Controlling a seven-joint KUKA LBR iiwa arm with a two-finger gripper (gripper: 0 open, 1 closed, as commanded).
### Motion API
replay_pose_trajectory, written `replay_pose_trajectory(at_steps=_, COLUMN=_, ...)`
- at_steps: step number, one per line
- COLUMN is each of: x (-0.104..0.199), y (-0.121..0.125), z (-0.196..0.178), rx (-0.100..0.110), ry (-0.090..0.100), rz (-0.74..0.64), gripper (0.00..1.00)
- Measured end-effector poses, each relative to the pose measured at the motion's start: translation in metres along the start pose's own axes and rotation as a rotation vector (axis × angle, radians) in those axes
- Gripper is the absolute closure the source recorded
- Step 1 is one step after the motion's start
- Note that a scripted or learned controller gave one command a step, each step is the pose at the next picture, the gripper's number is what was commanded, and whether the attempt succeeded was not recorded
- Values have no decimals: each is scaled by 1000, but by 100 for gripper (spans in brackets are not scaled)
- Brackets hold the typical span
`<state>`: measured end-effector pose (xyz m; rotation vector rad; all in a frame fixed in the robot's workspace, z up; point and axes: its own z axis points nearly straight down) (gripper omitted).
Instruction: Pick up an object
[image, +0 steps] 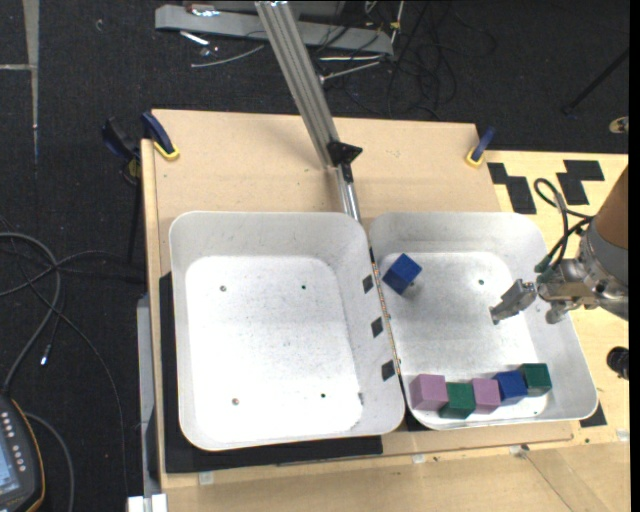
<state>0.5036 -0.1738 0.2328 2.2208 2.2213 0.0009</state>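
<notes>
The grey arm is cut off by the frame's right side, leaving the wrist and the metal two-finger pincer above the right shallow white plastic bin. Its fingers are small and blurred together, so I cannot tell whether the pincer is released or clenched; nothing shows between them. Well to its left, near the bin's left wall, sits a solid blue cube, tilted. Below the pincer, a row of matte blocks lines the near wall: pink block, green block, second pink block, blue block, dark green block.
</notes>
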Motion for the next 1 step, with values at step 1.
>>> replay_pose_trajectory(at_steps=1, x=-50, y=0, z=137, rx=-2, ry=4, rz=0, gripper=0)
